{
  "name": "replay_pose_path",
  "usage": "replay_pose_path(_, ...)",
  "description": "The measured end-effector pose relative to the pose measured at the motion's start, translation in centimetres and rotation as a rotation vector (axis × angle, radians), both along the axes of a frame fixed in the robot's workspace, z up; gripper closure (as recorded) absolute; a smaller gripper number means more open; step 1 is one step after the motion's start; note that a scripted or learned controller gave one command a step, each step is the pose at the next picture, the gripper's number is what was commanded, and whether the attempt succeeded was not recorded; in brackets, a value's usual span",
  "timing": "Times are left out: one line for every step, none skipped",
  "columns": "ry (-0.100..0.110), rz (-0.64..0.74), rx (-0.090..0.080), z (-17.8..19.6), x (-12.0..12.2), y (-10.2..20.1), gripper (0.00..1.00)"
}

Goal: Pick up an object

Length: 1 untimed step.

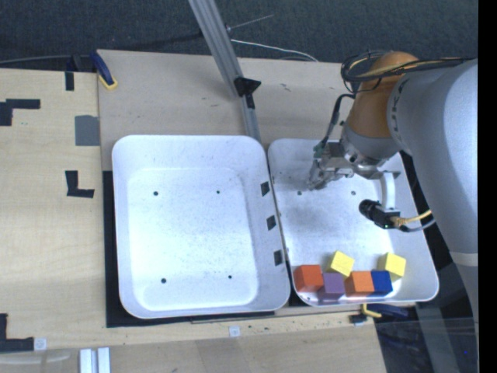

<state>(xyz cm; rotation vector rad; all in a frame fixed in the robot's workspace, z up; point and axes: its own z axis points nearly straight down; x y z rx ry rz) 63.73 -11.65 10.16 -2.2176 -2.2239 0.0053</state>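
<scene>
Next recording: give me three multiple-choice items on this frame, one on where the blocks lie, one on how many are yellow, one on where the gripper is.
1. Where do the blocks lie?
A. left bin
B. near edge of the right bin
C. bare bench

2. How many blocks are yellow?
A. none
B. two
C. five

3. Where is the gripper?
A. at the far end of the right bin
B. over the left bin
C. among the blocks

Answers: 1 B, the blocks cluster by the right bin near edge. 2 B, yellow blocks and. 3 A, the gripper is far from the blocks.
</scene>
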Motion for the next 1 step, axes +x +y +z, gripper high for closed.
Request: replay_pose_path(0.004, -0.007, 0.001, 1.37, -8.71, -1.99, 1.0)
